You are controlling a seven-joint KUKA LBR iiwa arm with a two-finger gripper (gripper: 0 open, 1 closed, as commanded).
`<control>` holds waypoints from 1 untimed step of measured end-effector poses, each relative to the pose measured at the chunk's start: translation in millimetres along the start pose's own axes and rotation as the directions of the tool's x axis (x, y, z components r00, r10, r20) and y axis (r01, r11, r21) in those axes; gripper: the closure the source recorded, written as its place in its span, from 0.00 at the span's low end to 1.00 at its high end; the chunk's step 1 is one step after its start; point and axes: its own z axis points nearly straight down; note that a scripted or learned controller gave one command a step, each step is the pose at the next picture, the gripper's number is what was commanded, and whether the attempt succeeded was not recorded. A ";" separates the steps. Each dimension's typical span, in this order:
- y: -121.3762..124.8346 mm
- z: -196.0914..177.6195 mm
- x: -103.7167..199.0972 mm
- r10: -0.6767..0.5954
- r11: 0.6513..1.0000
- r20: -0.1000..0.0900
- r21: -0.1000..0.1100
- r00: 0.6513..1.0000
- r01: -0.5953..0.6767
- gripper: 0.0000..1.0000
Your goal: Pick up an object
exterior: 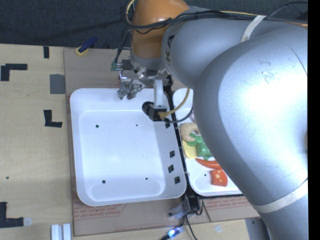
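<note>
Objects for picking lie in the right bin [200, 186]: a red piece [219, 177], a green piece [202, 147] and a pale yellowish piece [189, 132] clustered near that bin's left wall, partly hidden under the big grey arm [250, 109]. What each piece is cannot be told at this size. The end effector [129, 91] hangs over the far rim of the left bin [120, 154], near that bin's far left-of-centre edge, well apart from the clustered pieces. Nothing shows between its fingers; whether they are spread or closed cannot be told from this slant. Above it sits the orange band [152, 21] of the wrist, with a yellow cable looping across it.

The left bin's white floor shows four small dark dots and plenty of open room on every side within its walls. A black cable end [152, 110] dangles by the wall between the two bins. The bins sit on a brown cardboard sheet [95, 66] on the bench [30, 149], which carries black tape marks [50, 119] along its left side and a grey patch [57, 83]. A blue and yellow item [86, 45] lies at the bench's far edge. No readable writing or labels can be made out.
</note>
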 end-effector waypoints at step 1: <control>-0.9 -84.0 -6.0 -0.004 1.000 -0.002 0.000 1.000 0.004 1.00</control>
